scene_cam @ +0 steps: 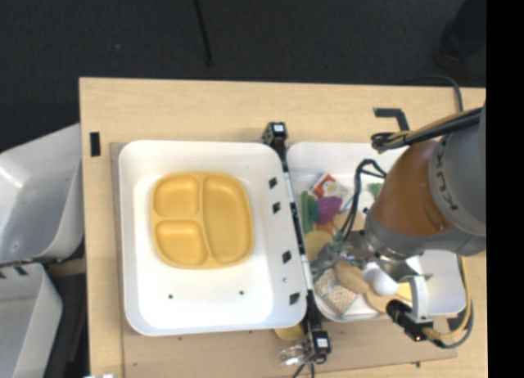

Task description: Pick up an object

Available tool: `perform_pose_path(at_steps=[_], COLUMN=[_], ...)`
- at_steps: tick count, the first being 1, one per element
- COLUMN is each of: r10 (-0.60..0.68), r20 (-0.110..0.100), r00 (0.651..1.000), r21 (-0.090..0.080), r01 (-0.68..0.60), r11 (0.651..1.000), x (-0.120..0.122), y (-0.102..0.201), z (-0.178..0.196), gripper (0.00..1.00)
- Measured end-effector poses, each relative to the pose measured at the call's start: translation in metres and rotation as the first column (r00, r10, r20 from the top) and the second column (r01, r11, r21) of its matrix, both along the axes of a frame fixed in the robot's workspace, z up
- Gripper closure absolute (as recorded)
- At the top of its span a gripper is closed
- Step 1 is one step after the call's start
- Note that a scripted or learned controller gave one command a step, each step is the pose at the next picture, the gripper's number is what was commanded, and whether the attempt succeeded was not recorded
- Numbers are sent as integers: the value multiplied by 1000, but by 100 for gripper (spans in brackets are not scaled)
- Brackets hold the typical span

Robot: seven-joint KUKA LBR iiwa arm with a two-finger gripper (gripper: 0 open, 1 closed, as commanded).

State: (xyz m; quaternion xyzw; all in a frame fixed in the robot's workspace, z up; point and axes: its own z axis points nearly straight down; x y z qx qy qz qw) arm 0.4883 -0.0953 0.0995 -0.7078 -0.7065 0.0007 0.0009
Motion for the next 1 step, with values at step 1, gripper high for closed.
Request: perform_pose_path(at_steps=[1], r10=[-9], r20=[11], r00=[1000], r21=[-3], r01=[9], r11=[1000], x=[4], y=[-2], z=[13], gripper=[100])
